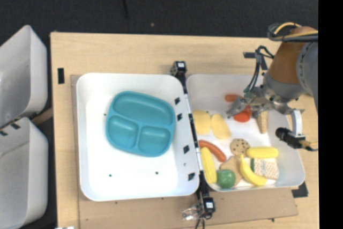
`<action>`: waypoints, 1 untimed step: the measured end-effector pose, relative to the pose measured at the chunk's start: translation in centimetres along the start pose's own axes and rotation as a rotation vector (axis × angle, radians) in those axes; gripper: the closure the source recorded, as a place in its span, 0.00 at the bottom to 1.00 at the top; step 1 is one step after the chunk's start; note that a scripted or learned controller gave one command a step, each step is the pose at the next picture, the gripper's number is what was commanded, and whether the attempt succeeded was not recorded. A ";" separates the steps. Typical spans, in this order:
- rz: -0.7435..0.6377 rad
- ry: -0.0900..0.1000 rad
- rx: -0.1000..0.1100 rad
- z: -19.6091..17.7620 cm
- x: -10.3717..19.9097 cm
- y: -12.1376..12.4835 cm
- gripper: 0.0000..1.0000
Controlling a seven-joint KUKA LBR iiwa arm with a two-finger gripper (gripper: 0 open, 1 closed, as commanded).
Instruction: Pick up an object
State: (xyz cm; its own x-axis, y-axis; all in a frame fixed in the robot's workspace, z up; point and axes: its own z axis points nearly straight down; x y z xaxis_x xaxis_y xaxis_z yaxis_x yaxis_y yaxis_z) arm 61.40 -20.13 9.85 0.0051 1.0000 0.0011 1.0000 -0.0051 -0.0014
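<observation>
Two-finger gripper (pixel 247 110) low in the right white bin (pixel 292 177) — fingers spread wide, straddling a small red-orange toy piece (pixel 242 115), not clamped on it.

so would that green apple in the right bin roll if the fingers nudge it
Probably: the green apple looks round and smooth, so it may roll or slip. The corn cob and banana crowd it, likely limiting travel.

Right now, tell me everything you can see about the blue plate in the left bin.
The blue plate is a teal divided tray of smooth plastic look, rounded at its corners, with one wide compartment above two smaller ones. It lies flat, face up, turned slightly, on the floor of the left bin, toward the upper middle. Nothing rests on it.
</observation>
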 end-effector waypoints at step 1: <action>0.001 -0.004 -0.007 -1.4 -0.2 0.2 1.00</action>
State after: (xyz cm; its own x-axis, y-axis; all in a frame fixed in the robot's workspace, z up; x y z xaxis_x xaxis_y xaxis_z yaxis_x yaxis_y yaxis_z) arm 61.56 -20.31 11.27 0.0060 1.0000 -0.0030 1.0000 -0.0060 0.0056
